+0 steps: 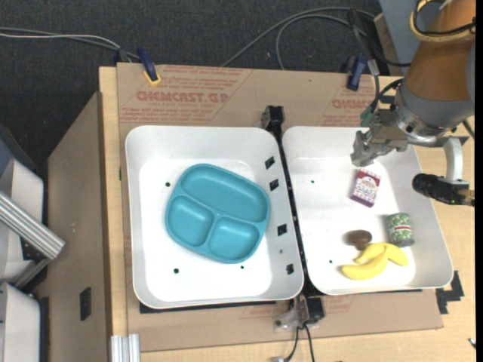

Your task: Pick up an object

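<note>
You are looking down at a slant on a cardboard-covered surface (226,81) that carries two shallow white bins side by side. The left bin (143,202) holds a teal divided plate (217,212) with three compartments, lying flat near its middle. The right bin (324,202) holds four small things. A small red and white carton (366,188) lies toward the upper middle. Nearer the front edge lie a yellow banana (374,261), a brown rounded object (359,238) just behind it, and a small green-labelled can (400,229) to the right of that, close to the banana's tip. Your arm (441,59) reaches in from the right, and its end effector (368,149) hangs over the back part of the right bin, just above and behind the carton. You cannot tell from this angle how wide it stands, and nothing shows in its grasp.
</note>
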`<state>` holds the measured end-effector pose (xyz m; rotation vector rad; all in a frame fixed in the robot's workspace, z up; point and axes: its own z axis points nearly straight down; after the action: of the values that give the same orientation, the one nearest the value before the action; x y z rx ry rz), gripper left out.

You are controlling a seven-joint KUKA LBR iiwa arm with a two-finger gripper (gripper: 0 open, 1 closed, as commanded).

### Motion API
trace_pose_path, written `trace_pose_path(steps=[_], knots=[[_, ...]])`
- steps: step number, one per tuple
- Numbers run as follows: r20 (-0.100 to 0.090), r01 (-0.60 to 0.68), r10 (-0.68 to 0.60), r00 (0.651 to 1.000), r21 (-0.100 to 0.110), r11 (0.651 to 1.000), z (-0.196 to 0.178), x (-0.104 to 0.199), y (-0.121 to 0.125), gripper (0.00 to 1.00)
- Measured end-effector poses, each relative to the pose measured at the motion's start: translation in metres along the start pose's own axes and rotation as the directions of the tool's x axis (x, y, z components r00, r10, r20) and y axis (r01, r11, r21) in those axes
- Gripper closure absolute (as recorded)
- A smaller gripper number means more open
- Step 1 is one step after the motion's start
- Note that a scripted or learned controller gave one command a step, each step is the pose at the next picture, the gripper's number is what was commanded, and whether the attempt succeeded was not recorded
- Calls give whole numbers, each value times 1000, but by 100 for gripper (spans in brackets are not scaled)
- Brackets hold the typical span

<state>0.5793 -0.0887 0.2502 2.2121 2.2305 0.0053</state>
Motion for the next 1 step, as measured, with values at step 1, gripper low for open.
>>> trace_pose_path(steps=[1], knots=[[-1, -2, 2, 1000, 5, 1000, 13, 48, 12, 100]])
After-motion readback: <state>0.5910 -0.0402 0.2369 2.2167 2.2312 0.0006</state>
